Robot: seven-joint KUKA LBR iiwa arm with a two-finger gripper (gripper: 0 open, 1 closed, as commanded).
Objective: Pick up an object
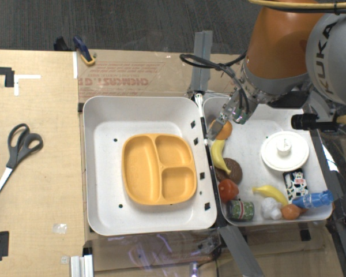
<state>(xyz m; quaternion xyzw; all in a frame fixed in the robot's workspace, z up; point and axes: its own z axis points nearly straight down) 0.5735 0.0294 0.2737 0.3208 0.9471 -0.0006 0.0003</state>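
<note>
My gripper (235,113) hangs over the back left corner of the right bin (259,119), under the orange wrist band. Just below and to its left lies an orange carrot-like piece (223,131); whether the gripper touches it I cannot tell. Along the bin's left side lie a yellow banana (219,154), a brown round item (233,168), a red tomato (228,188) and a green can (241,210). A white round lid (284,150) sits at the right. A second banana (270,193), a white lump (270,208), an orange item (290,212), a blue bottle (314,201) and a cow-patterned box (296,183) crowd the front right.
The left bin (101,154) holds a yellow divided plate (160,169). Scissors (17,149) lie on the wooden bench at the far left. A blue clamp (83,49) sits at the back, beside a cardboard sheet (127,77). The arm's body covers the right bin's back right.
</note>
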